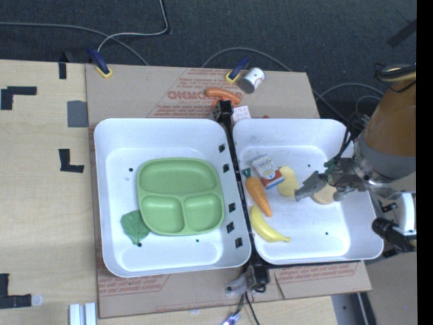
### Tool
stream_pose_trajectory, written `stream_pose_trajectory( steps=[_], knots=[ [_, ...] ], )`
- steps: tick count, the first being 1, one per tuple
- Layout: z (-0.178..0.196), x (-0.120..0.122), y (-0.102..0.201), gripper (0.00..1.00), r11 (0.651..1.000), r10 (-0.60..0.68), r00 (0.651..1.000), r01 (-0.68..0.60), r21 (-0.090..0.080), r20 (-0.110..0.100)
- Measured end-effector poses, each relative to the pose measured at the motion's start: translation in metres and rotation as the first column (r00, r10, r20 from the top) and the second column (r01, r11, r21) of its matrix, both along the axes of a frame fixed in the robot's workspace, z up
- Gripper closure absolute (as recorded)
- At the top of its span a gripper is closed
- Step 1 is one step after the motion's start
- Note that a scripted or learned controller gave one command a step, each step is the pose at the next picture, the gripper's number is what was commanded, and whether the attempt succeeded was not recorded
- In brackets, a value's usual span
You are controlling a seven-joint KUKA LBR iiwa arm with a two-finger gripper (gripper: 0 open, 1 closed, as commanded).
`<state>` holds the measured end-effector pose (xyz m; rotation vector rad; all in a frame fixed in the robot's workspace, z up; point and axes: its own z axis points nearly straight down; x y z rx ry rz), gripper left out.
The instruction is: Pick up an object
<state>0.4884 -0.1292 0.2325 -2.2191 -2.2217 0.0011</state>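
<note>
The pale yellow object (289, 179) lies in the right bin (338, 249), touching the hand (315, 188), whose dark fingers look spread low over it; nothing is lifted, so grasp and raise likely remain. A carton (265, 168), carrot (258, 194) and banana (267, 227) crowd the left wall, while the bin's near right floor offers open room. The green plate (180, 196) sits apart.

This looks like a robotics lab or test bench rather than a home. Two white bins (108, 181) sit clamped on a cardboard sheet (270, 90) over a wooden bench (40, 202) marked with black tape (67, 161), and a cable (135, 32) trails across dark carpet (284, 19), probably to equipment nearby.
</note>
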Motion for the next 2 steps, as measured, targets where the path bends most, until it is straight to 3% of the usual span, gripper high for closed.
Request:
stream_pose_trajectory(
  steps=[1,2],
  knots=[
    [-0.1361,0.0537,0.0247,0.0,1.0,0.001,1.0,-0.001,0.001,-0.001],
    [-0.1271,0.0531,0.0247,1.0,1.0,0.0,1.0,0.0,0.002,-0.003]
  ],
)
